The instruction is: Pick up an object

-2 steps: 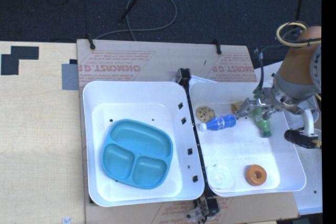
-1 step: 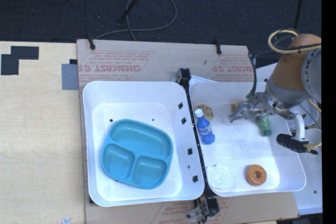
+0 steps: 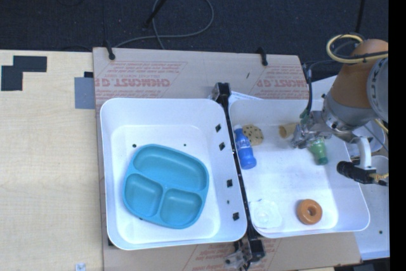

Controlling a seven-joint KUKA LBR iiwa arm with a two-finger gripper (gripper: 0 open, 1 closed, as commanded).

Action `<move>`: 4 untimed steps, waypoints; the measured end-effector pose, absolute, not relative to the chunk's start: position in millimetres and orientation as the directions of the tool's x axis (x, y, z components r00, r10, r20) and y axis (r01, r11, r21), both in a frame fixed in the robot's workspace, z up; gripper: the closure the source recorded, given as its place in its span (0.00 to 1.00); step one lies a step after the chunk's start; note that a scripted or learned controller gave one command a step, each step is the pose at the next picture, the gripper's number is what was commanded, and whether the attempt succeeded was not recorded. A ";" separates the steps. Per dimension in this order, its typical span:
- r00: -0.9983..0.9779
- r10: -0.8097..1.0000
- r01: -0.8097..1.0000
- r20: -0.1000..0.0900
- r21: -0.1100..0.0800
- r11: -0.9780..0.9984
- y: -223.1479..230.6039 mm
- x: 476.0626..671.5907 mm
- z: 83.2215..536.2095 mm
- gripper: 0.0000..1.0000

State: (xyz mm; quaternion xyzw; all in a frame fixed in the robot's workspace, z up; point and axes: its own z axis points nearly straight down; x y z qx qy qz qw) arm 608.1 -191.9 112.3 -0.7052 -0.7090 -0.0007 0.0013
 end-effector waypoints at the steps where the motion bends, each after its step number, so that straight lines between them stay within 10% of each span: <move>1: -0.001 1.000 1.000 -0.001 0.002 0.001 -192.2 608.9 175.5 1.00; 4: -0.004 1.000 1.000 0.000 -0.001 0.004 -190.4 619.8 290.5 1.00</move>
